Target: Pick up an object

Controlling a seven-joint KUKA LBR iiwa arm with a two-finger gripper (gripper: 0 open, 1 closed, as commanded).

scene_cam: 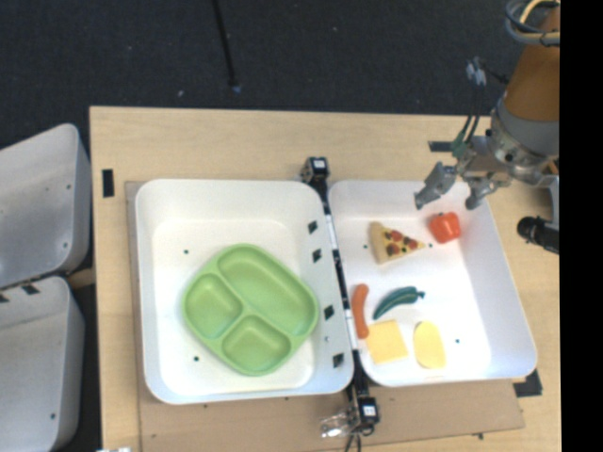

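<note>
Gripper hovering over the right bin's far edge, fingers spread apart and grasping nothing. Red tomato just below them, beside the pizza slice. Nearer: green pepper, sausage, cheese block, yellow lemon-like piece. Green divided plate in the left bin.

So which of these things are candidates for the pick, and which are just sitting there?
For the job: tool; red tomato-like toy; pizza slice toy; dark green pepper toy; orange sausage toy; yellow cheese block; yellow oval toy.

Lying about: green divided plastic plate; left white bin.
</note>
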